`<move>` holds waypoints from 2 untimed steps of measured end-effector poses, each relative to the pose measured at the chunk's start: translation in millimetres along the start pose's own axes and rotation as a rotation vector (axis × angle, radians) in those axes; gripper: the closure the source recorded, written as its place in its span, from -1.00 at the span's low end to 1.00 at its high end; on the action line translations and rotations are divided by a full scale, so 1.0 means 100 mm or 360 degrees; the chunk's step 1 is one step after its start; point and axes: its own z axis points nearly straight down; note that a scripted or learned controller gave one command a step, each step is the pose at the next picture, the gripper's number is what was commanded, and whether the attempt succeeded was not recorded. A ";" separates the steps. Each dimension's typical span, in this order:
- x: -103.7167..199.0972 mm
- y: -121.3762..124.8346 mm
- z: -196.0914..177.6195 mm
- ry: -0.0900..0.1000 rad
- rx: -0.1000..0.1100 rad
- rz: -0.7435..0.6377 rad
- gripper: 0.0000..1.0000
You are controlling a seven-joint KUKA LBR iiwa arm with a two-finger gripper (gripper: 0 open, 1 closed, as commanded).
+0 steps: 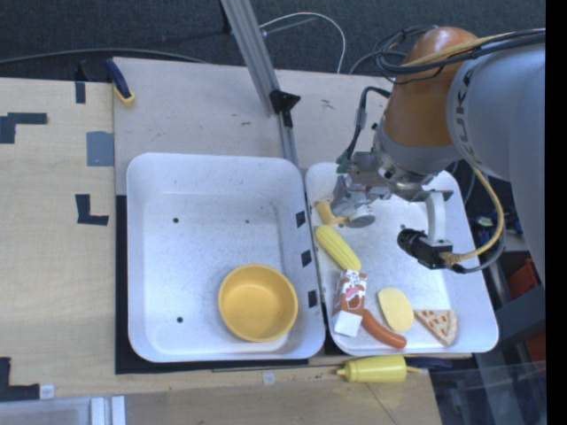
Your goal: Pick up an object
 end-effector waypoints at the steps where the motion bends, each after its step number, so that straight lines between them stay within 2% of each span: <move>1: 0.60 0.03 0.10 0.0000 0.0004 0.0000 1.00; 2: 1.11 0.07 0.02 0.0000 0.0001 0.0000 1.00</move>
